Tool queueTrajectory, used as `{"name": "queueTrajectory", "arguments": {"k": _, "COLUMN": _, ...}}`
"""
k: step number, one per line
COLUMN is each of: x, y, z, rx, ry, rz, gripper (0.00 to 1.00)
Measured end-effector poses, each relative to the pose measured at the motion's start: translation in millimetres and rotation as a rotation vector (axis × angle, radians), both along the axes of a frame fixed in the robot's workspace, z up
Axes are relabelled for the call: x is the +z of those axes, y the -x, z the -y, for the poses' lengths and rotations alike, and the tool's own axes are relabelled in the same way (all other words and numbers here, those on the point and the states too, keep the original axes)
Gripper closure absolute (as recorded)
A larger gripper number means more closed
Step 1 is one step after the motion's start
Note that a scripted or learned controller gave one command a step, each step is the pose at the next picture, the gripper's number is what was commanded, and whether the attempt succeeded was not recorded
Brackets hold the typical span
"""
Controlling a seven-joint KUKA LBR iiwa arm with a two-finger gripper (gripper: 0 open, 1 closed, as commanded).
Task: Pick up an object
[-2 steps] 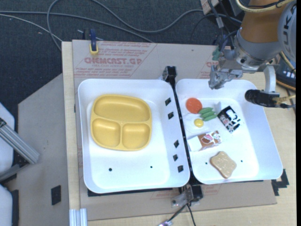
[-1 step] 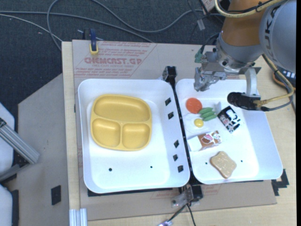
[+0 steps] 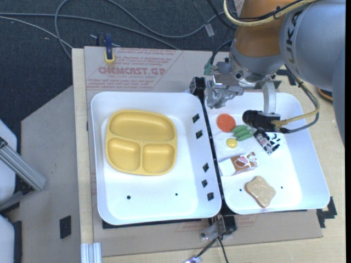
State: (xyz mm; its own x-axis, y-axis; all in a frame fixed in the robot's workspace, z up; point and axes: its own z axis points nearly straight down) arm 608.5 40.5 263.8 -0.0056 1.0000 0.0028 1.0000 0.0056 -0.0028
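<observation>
The right bin (image 3: 307,163) holds a red-orange round piece (image 3: 225,122), a green piece (image 3: 242,132), a small yellow piece (image 3: 232,143), a black-and-white patterned item (image 3: 267,141), a red-and-white packet (image 3: 243,162) and a tan toast-shaped piece (image 3: 260,191). My gripper (image 3: 219,98) hangs over the bin's far left corner, just above and behind the red-orange piece. I see nothing held in it.
The left bin (image 3: 104,163) carries a yellow three-compartment tray (image 3: 141,142). A black divider strip (image 3: 207,147) runs between the bins. The big grey and orange arm (image 3: 285,21) looms over the far right. Cables (image 3: 82,15) lie behind the bench, with a blue clamp (image 3: 109,47).
</observation>
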Motion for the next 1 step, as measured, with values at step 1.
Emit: {"name": "queueTrajectory", "arguments": {"k": 1, "x": -9.0, "y": 14.6, "z": -41.0, "rx": -0.001, "ry": 0.001, "rz": -0.001, "gripper": 1.00}}
